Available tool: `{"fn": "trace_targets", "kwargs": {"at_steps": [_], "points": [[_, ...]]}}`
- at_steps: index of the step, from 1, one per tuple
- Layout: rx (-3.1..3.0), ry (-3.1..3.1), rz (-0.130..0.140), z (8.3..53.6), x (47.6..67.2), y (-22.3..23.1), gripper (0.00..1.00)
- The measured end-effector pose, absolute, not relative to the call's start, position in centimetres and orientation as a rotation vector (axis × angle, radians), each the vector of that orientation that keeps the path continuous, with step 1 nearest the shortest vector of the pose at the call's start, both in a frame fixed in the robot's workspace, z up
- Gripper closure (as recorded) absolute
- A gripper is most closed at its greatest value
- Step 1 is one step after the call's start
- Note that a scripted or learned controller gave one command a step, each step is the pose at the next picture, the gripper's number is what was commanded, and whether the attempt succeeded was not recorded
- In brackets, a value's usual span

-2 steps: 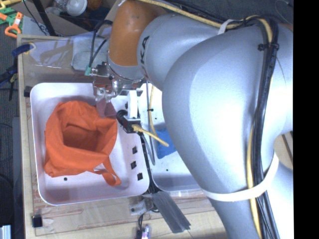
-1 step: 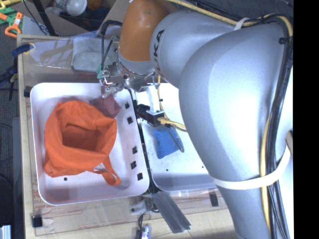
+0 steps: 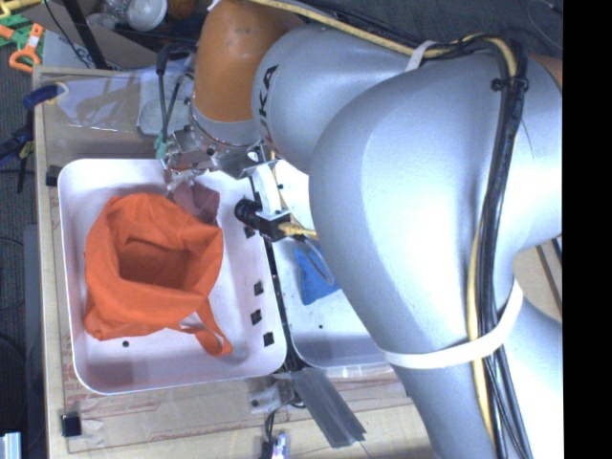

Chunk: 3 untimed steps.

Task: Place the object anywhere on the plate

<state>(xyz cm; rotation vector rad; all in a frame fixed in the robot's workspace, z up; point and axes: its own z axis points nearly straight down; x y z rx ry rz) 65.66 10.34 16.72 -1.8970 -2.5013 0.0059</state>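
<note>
My gripper (image 3: 184, 172) hangs over the far edge of the left bin (image 3: 76, 185), under the orange wrist band (image 3: 229, 60). Just below it, a small dull mauve object (image 3: 203, 201) lies against the upper corner of a crumpled orange cloth (image 3: 148, 261). Whether the gripper touches the mauve object is unclear. The orange cloth covers most of the left bin's floor, with a strap trailing toward the near right corner. I cannot make out a plate; the cloth and the arm hide much of both bins.
A blue object (image 3: 312, 272) lies in the right bin (image 3: 335, 352), partly under the arm. The bulky grey arm (image 3: 421, 189) covers most of the right bin. Black clips (image 3: 256, 299) sit along the divider between the bins. Clutter lies beyond the bench's far edge.
</note>
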Motion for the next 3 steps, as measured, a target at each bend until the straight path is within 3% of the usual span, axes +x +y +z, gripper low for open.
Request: {"fn": "trace_targets", "kwargs": {"at_steps": [2, 3], "points": [[-1.027, -2.967, 0.004, 16.5, 65.7, 11.4, 1.0], [-0.835, -3.024, 0.006, 14.0, 63.8, 18.1, 1.0]]}}
